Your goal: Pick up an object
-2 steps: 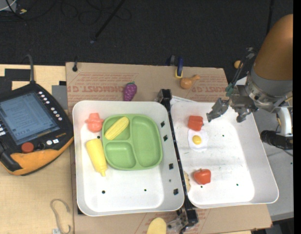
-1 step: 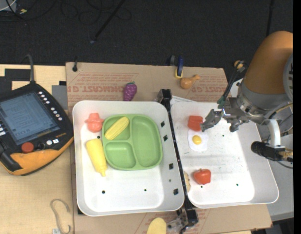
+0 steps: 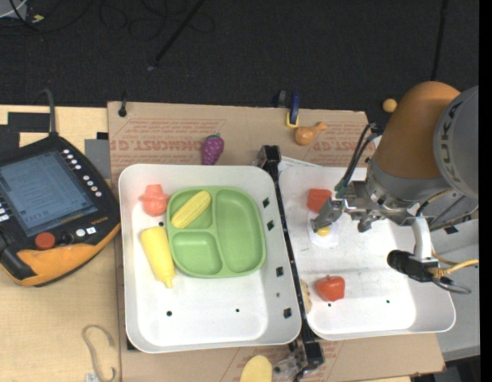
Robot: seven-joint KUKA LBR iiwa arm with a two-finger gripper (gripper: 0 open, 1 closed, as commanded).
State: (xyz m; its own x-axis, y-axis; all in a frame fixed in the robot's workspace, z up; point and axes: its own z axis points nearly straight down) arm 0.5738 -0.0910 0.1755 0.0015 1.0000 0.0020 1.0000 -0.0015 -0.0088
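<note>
Two white bins sit on the desk. In the right bin [image 3: 421, 313], the gripper [image 3: 324, 223] hangs low over a small yellow and white toy [image 3: 323, 233], near a red block [image 3: 318, 199]. I cannot tell if its fingers are apart or together. It might miss the little toy, or bump the block away.

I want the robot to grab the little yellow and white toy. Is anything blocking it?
Nothing visible is in the way. The gripper hangs right over the yellow and white toy in the right bin; the red block sits just beside it.
</note>
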